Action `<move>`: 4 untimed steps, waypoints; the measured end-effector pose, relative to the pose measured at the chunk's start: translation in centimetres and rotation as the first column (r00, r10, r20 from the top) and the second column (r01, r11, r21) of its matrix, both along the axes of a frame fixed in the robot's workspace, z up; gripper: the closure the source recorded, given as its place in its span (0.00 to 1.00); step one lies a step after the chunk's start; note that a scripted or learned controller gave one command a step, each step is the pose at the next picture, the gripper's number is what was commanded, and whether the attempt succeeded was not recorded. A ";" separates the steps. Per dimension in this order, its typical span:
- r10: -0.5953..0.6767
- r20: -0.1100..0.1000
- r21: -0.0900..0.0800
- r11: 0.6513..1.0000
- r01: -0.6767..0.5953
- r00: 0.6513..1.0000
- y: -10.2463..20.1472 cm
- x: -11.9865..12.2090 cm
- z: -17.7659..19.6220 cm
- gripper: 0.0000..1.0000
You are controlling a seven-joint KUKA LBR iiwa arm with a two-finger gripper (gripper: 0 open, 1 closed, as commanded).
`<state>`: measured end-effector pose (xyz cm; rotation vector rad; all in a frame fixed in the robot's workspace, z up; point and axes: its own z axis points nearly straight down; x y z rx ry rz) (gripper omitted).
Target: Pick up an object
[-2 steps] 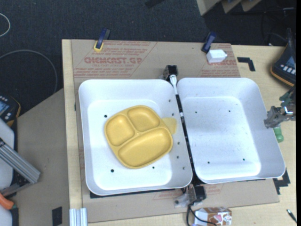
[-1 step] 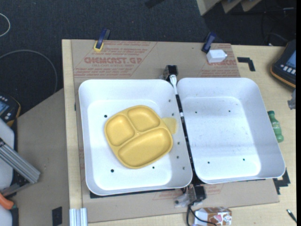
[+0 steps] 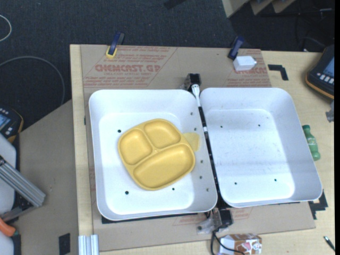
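Note:
A yellow divided plate (image 3: pixel 155 153) with three compartments lies flat in the middle of the left white bin (image 3: pixel 103 182), turned a little askew. A small flat yellow piece (image 3: pixel 193 140) peeks out from under its right edge, near the bin's right wall. The right white bin (image 3: pixel 303 182) stands beside it.
Both bins rest on a brown board (image 3: pixel 159 62) held by blue clamps (image 3: pixel 115 43) at the back. A white block (image 3: pixel 244 63) sits at the back right. A green object (image 3: pixel 311 141) lies just outside the right bin's right rim. Cables and a small device (image 3: pixel 239 243) are at the front.

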<state>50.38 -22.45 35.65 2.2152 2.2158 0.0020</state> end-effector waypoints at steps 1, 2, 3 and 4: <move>0.001 0.004 -0.003 1.000 -0.001 1.000 0.0 0.1 1.1 1.00; 0.009 -0.019 0.011 1.000 -0.008 1.000 14.3 -2.7 -10.2 1.00; 0.007 0.000 0.006 1.000 -0.007 1.000 21.8 -2.4 -0.8 1.00; 0.010 0.007 0.009 1.000 -0.010 1.000 29.9 -2.4 9.4 1.00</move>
